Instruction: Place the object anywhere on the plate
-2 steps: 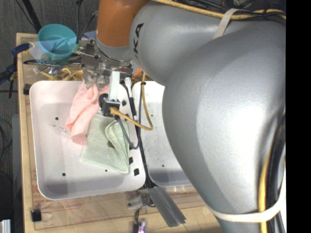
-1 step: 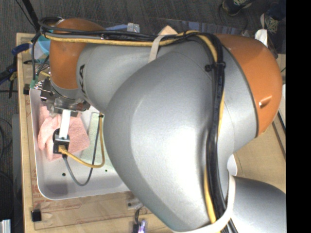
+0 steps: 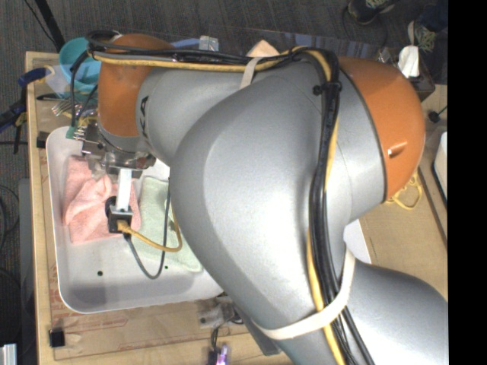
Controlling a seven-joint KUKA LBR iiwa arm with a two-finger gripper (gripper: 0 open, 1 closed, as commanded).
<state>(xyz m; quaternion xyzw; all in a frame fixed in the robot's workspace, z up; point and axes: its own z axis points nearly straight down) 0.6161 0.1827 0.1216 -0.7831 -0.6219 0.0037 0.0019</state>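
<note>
Grey arm with orange band (image 3: 289,188) reaches across from the right and covers most of both bins. The claw (image 3: 109,160) sits low over the far-left part of the shallow white plastic bin (image 3: 57,204), directly above a crumpled pink cloth (image 3: 82,200). Whether the claw is spread or pressed together, we cannot tell; the wrist housing hides its working end.

A folded pale green cloth (image 3: 156,204) lies just beside the pink one, towards the bin's middle. A teal plastic bowl (image 3: 76,58) stands outside the bin, on the wooden counter (image 3: 38,310) at its far corner.

Judgement: we take the pink cloth for the task's object, since the claw is right over it. It lies in the bin, so placing is not yet done. This reads as the grasp step. The plate is hidden behind the arm.

The next move calls for a firm pinch on a raised fold, then a straight lift to confirm the cloth comes up — soft fabric slips easily.
</note>
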